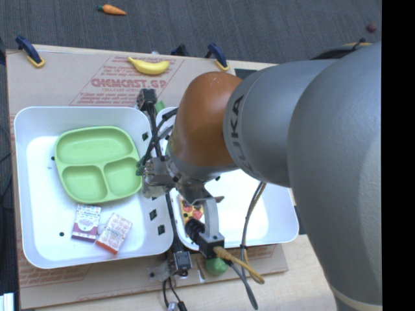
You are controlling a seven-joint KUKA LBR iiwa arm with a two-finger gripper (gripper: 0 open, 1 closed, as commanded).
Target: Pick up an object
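Note:
My gripper hangs low over the wall between the two bins, at the right rim of the left bin. It is right beside the edge of a green divided plate that lies in that bin. In front of the plate lie two small snack packets, a dark red one and a pink one. A small red and yellow object shows in the right bin just below the wrist. The arm hides most of that bin.
A toy banana lies on the cardboard behind the bins. A small carrot lies on the floor at the far left. Blue clamps hold the cardboard's back edge. A green lump sits at the front edge.

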